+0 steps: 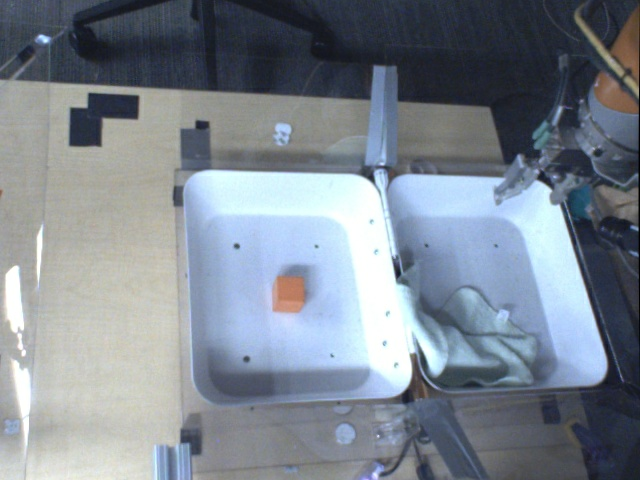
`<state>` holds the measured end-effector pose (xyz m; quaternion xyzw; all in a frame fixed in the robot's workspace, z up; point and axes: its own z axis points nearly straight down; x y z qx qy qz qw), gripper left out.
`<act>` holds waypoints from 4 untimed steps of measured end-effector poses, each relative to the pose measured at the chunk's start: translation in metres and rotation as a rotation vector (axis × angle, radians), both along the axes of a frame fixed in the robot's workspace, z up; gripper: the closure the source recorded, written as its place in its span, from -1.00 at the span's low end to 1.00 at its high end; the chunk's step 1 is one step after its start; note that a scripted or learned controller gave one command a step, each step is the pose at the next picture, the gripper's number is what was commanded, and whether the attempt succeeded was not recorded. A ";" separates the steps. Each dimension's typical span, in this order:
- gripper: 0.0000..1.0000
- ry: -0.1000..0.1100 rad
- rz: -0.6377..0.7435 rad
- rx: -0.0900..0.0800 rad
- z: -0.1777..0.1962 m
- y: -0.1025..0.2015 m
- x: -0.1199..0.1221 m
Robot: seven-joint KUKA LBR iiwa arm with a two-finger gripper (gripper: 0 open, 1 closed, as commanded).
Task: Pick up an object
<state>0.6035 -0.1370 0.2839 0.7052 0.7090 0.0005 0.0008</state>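
An orange cube point(289, 294) lies near the middle of the left bin point(215, 268). A crumpled pale green cloth point(478, 346) lies in the front of the right bin point(470, 238), one corner draped over the divider between the bins. My gripper point(532, 186) hangs above the right bin's far right corner. Its fingers are spread open with nothing between them. It is far from both the cube and the cloth.
A grey metal post point(382, 118) stands behind the joint between the bins. Black tape marks point(100, 116) sit on the wooden bench at the far left. The arm's orange band point(612, 88) and cables occupy the upper right.
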 end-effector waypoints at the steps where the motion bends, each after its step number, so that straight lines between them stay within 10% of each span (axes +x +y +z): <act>1: -1.00 0.000 -0.048 0.000 -0.039 -0.029 -0.025; 2: -1.00 0.000 -0.096 0.000 -0.059 -0.002 -0.064; 3: -1.00 -0.004 -0.156 0.001 -0.188 0.018 -0.073; 4: 1.00 -0.006 -0.155 0.001 -0.178 0.018 -0.072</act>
